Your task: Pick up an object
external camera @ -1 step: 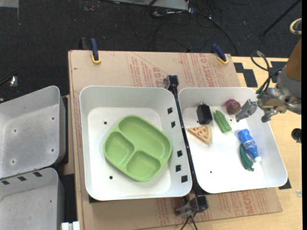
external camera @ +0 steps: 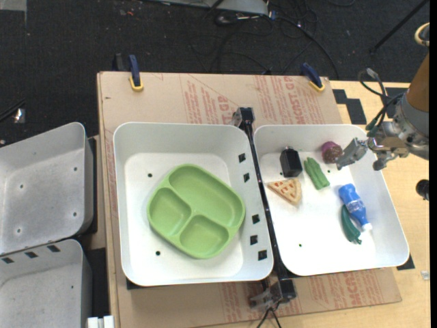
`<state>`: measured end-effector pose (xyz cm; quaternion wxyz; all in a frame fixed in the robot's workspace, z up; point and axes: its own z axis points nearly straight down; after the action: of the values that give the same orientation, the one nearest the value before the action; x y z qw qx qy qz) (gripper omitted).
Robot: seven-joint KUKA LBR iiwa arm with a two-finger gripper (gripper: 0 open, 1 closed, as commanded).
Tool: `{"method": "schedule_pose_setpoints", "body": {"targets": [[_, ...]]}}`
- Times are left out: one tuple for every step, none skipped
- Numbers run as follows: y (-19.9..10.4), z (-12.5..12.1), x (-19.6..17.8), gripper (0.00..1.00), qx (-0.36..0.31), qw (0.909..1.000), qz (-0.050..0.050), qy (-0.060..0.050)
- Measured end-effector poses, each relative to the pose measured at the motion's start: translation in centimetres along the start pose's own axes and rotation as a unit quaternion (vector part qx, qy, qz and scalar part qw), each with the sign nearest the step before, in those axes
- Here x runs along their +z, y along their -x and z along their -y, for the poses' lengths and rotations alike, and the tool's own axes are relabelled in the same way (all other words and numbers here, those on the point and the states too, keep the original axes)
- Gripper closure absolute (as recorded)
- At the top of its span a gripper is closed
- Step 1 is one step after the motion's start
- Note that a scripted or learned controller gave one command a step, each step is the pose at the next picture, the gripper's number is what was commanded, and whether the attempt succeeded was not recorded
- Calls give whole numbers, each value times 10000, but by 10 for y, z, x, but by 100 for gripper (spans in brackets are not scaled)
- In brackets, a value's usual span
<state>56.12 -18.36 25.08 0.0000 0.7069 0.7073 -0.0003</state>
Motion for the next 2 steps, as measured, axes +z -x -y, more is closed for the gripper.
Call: {"method": "schedule_pose_setpoints", "body": {"targets": [[-3,-5,62,0,4,10000,-9,-27],[-12,0,122,0,5,10000,-10,-25]]}}
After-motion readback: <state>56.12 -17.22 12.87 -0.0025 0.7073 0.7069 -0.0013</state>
